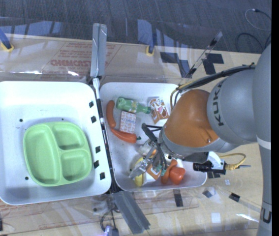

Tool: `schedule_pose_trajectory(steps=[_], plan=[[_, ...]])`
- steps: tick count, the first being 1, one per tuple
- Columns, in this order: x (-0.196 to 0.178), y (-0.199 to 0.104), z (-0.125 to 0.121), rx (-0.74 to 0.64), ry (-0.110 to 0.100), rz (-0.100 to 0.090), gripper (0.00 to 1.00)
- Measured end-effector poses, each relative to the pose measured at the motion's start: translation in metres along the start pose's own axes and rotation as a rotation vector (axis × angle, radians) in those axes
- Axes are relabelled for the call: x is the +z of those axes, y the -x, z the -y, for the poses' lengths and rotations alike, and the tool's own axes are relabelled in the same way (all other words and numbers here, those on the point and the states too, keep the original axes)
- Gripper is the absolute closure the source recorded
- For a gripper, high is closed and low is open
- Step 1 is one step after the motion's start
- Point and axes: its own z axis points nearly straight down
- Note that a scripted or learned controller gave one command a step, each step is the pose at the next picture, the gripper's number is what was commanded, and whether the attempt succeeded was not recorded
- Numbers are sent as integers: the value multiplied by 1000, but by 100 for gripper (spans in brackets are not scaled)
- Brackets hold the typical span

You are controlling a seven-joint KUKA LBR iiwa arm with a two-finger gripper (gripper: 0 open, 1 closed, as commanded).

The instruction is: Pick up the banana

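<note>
Banana [139,179] is lying at the front edge of the right bin [188,88], mostly hidden under the end effector [146,163], beside a red pepper-like toy [174,174]. Likely light, smooth, slippery plastic; gripping across its narrow middle seems best. Can't tell whether the end effector is parted or clamping anything.

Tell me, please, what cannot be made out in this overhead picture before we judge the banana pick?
- Gripper: its fingers are too small and cluttered in the camera view to tell whether they are open or shut.
- Banana: a yellow bit shows at the right bin's near edge; the gripper covers the rest.
- Right bin floor on the arm's side: hidden under the orange wrist band.
- Small packets: print too blurred to read.
</note>
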Motion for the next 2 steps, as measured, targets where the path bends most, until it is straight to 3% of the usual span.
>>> schedule_pose_trajectory(steps=[1, 2], plan=[[-10, 0, -1, -5, 1, 0, 100], [-101, -45, -69, 184, 2, 3, 100]])
